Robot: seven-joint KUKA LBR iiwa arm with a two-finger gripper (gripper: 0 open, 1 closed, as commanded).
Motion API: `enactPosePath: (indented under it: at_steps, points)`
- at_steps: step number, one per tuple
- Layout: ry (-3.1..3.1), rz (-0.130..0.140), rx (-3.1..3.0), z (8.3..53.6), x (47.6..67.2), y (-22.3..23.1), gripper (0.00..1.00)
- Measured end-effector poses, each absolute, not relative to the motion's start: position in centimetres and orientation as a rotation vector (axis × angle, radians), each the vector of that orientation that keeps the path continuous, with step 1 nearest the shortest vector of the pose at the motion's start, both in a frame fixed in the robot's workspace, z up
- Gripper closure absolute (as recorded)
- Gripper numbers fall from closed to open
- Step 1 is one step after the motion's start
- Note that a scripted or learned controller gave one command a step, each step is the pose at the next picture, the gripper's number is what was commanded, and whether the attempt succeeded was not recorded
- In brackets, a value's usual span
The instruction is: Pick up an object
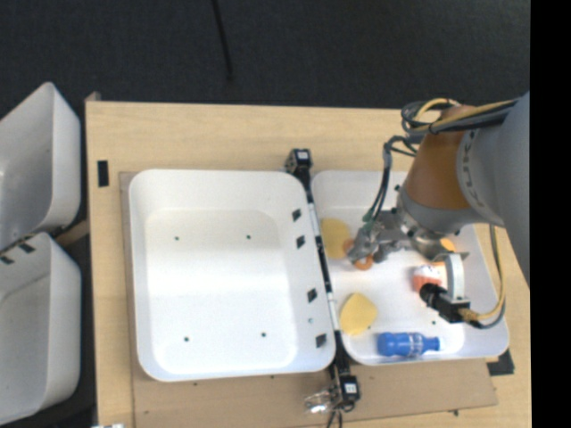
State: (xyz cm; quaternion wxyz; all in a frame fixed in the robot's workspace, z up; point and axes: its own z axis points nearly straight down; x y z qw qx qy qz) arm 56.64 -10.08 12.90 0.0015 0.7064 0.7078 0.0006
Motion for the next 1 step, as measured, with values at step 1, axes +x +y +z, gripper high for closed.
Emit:
enactPosePath:
  at_steps: [1]
  points:
    - [2.226,0.015,2.204,20.64,63.63,-2.61,1.00]
